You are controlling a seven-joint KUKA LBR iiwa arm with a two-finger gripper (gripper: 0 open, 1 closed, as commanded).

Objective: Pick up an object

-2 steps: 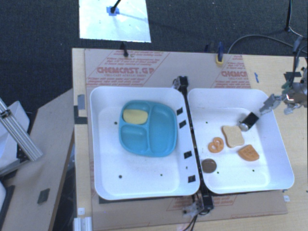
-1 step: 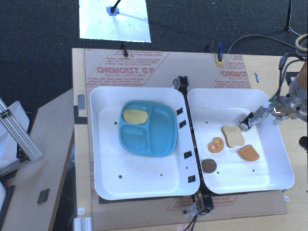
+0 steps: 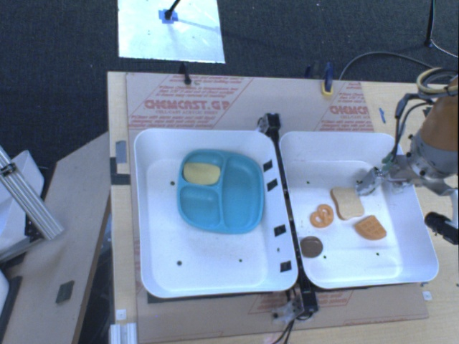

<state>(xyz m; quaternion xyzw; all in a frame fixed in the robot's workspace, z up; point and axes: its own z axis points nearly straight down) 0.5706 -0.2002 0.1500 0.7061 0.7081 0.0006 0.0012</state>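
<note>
Nearest the camera, along the front of the right bin [image 3: 409, 264], lies one round brown cookie-like disc [image 3: 310, 246], close to the divider between the bins. A little farther back sit three more toy foods: one orange pretzel [image 3: 322, 216], one waffle-patterned orange piece [image 3: 370, 228] to its right, and one pale slice of toast [image 3: 348, 202] between and just behind them. That makes four loose objects in the right bin, any of which could serve as the thing to pick up; all four rest on the bin floor, none lifted. Just beyond the toast, the gripper [image 3: 367, 183] hangs low over the bin, its tip near the toast's upper right corner, and it is too small and blurred to tell whether the fingers are apart or together, or whether they touch the toast. Nothing can be seen between them. The arm [image 3: 436, 145] comes in from the right edge, with cables looping above it. In the left bin [image 3: 154, 264] there is one blue divided plate [image 3: 229, 203] with three compartments, and one yellow oblong food piece [image 3: 201, 173] lies in its upper left compartment. Two bins in all, side by side, touching along a black-marked seam. Behind them the bench carries printed brown sheeting [image 3: 193, 102], and farthest back lies one pale square panel [image 3: 170, 21] on the dark floor.
</note>
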